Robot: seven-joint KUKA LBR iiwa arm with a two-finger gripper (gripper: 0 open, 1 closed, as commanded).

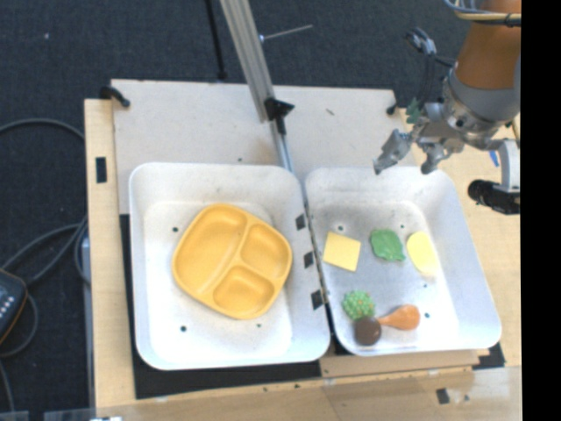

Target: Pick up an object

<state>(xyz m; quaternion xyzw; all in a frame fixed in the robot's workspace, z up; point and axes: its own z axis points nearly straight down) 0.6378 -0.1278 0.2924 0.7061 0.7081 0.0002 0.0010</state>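
Note:
My gripper (407, 157) hangs open above the far rim of the right bin (465, 226), nothing between its two spread fingers. Below it in that bin lie a yellow cheese square (342, 252), a green leafy piece (387, 245) and a pale yellow oval piece (422, 253). Nearer the front edge are a small green broccoli (358, 304), a dark brown ball (367, 330) and an orange drumstick-shaped piece (402, 317). The gripper is well behind and above all of them, touching none.
The left bin (158, 200) holds a yellow three-compartment tray (231, 260). A slanted metal pole (250, 51) rises from the bench behind the seam between the bins. Black brackets sit along that seam. A black cable lies on the dark floor at the left.

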